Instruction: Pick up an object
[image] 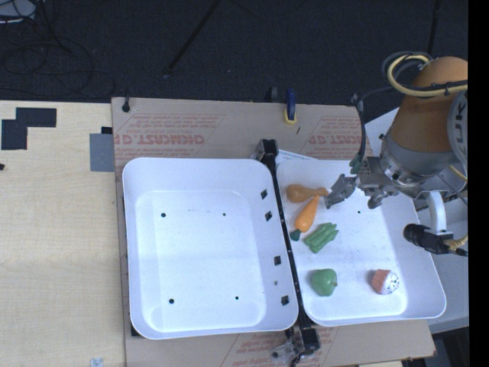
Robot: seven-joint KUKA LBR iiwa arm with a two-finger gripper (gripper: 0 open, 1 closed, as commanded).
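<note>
Objects for picking lie in the right bin (pixel 428 297), none of them lifted. Largest in view is the arm (pixel 428 121), grey with its orange band, reaching in from the right over that bin's far right corner. The left bin (pixel 145 205) sits beside the right one, the two touching along a dark centre seam. Both rest on a cardboard sheet (pixel 199 132) printed with red lettering.

The gripper (pixel 355 189) hangs over the upper part of the right bin, its two fingers spread apart with nothing between them. One fingertip is just beside the orange-brown piece (pixel 300 193) lying near the bin's upper left.

Below that piece, an orange carrot (pixel 307 214) lies slanted, touching it at the top end. The green bean bunch (pixel 322 236) lies just beside the carrot's lower end. A green pepper (pixel 324 282) sits nearer the front edge, well apart from a small red and white item (pixel 385 282) to its right.
</note>
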